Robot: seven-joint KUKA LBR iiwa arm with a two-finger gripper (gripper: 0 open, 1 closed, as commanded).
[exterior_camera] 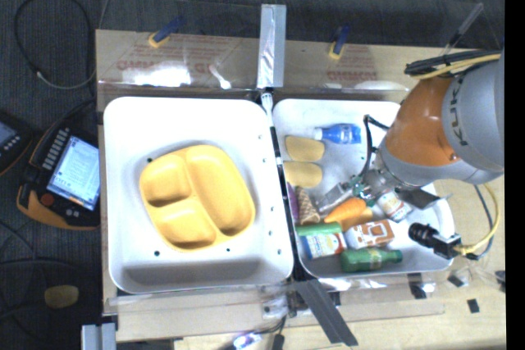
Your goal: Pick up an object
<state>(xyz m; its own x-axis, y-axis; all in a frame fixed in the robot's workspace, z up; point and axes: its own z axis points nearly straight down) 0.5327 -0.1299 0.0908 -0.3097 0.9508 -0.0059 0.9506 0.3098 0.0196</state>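
The right bin (287, 115) holds several things. A blue and white bottle (338, 133) lies at its back. Two tan oval pieces (303, 147) (302, 173) sit by the left wall, with a brown item (307, 206) below them. An orange carrot (349, 211) lies mid-bin. In front of it are a green-labelled pack (320, 243), a white and orange carton (370, 234) and a green bottle (371, 259). My gripper (362, 188) is down in this bin, just above the carrot's right end, with a small bottle (393, 206) beside it.
The left bin (123, 258) holds a yellow divided tray (195, 194). A metal strip (271, 45) stands upright at the back between the bins. The arm's orange band (418, 131) hangs over the right bin's back right part.
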